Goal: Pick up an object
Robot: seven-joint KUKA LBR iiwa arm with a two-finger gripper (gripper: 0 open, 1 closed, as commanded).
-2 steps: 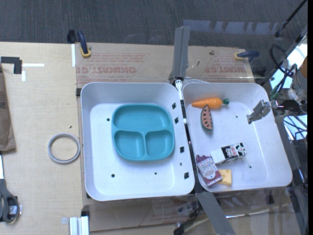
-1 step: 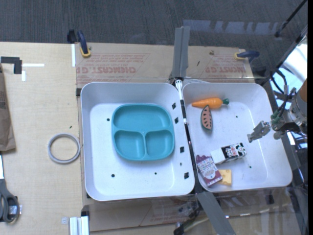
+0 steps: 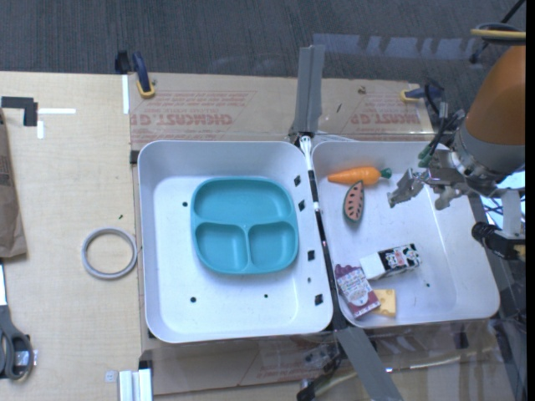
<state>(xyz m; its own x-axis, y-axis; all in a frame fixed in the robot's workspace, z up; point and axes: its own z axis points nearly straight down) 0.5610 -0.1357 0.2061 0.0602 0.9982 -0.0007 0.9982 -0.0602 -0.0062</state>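
five items lie in the right bin (image 3: 468, 295); end effector (image 3: 422, 186) hovers spread wide and empty near the carrot (image 3: 354, 175); approach step; next it likely must descend and close.

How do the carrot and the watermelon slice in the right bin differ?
The carrot is orange with a green stem end; the watermelon slice is red with dark seeds and a green rind. The carrot lies crosswise in the right bin, its stem end toward the hand; the slice runs lengthwise just below it. The carrot tapers; the slice is a stubby wedge. Both are toy foods lying loose, ungripped.
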